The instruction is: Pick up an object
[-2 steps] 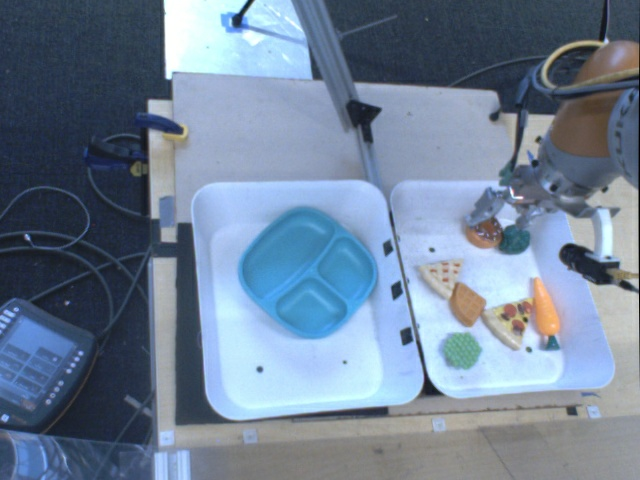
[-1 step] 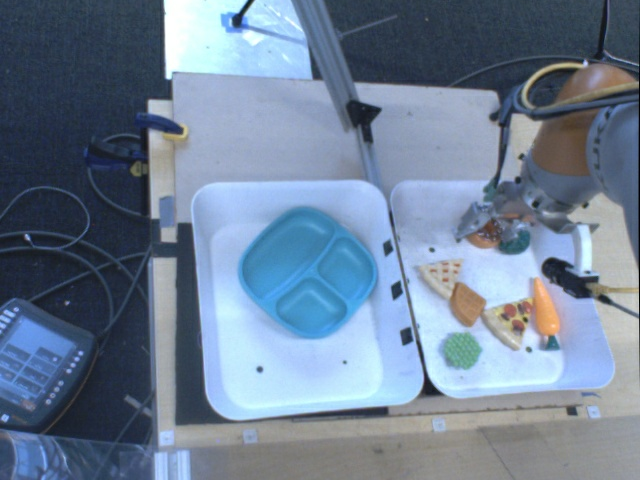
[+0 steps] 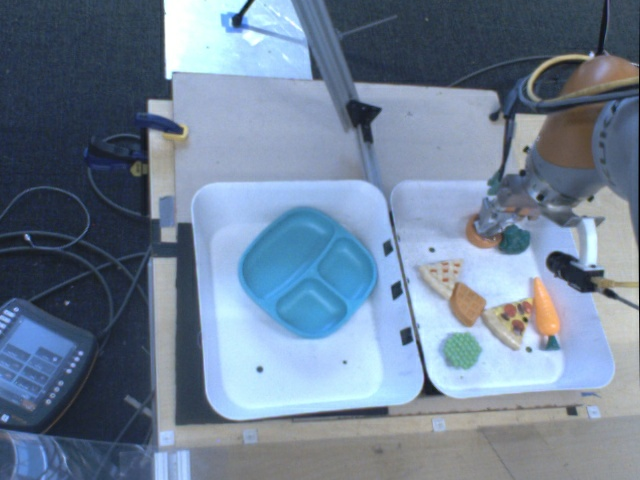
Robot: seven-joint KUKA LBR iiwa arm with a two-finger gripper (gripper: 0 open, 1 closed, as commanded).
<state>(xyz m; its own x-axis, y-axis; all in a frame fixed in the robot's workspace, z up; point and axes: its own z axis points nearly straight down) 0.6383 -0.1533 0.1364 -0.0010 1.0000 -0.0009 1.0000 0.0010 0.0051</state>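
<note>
My gripper [image 3: 489, 220] is low in the right bin [image 3: 432, 200], at its far side, directly over a small round orange piece [image 3: 481, 236]. A dark green toy [image 3: 516, 239] lies just right of that piece. Nearer the front lie a waffle-patterned wedge [image 3: 441, 275], a brown bread-like piece [image 3: 467, 304], a pizza slice [image 3: 509, 322], an orange carrot [image 3: 545, 310] and a green round piece [image 3: 462, 350]. The fingertips touch or hover at the orange piece; nothing is lifted.
A blue divided plate [image 3: 307, 270] rests in the left bin [image 3: 220, 368]. A grey pole [image 3: 330, 48] slants across the back of the bench. Cables and a clamp [image 3: 135, 148] lie off the bench to the left.
</note>
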